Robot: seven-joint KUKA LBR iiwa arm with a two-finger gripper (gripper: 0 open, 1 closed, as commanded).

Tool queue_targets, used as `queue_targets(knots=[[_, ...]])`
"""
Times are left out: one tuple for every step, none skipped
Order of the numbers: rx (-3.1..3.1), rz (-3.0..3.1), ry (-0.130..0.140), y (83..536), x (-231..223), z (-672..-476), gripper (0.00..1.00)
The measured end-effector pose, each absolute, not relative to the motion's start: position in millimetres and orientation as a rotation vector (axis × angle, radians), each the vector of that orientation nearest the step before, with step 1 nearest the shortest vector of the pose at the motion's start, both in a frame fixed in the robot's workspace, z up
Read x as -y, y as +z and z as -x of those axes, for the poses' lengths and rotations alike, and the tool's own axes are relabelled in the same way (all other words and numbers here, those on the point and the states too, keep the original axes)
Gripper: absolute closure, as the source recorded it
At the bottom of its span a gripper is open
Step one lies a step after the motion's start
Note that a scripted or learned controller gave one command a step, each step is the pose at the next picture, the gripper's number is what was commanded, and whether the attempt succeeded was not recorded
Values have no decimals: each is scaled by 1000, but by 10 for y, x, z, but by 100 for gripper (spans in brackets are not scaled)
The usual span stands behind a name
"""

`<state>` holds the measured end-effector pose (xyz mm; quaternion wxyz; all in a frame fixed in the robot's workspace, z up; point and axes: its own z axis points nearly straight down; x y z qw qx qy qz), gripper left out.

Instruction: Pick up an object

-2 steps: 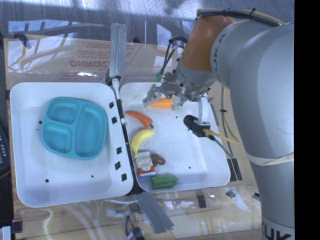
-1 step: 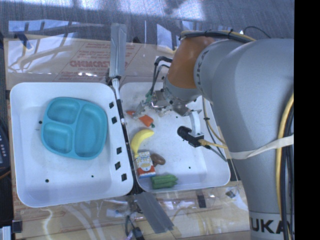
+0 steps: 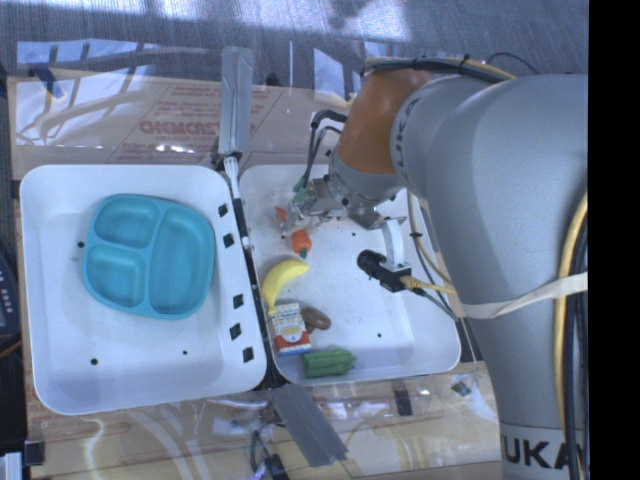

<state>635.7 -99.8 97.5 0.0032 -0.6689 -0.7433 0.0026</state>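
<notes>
Yellow banana [image 3: 282,277], small carton [image 3: 290,328], brown piece [image 3: 316,318], green object [image 3: 328,362], right bin's left side.

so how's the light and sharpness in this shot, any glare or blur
Camera view: striped sunlight and shadow fall across the cardboard behind the bins; the left bin is bright white, close to washed out; the plastic sheet in front glints; the whole frame is a bit soft, so the small things under the gripper blur together, while the banana and blue tray read clearly.
</notes>
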Motion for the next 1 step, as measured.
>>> queue_targets(knots=[[2381, 2047, 2, 1909, 993, -6104, 100]])
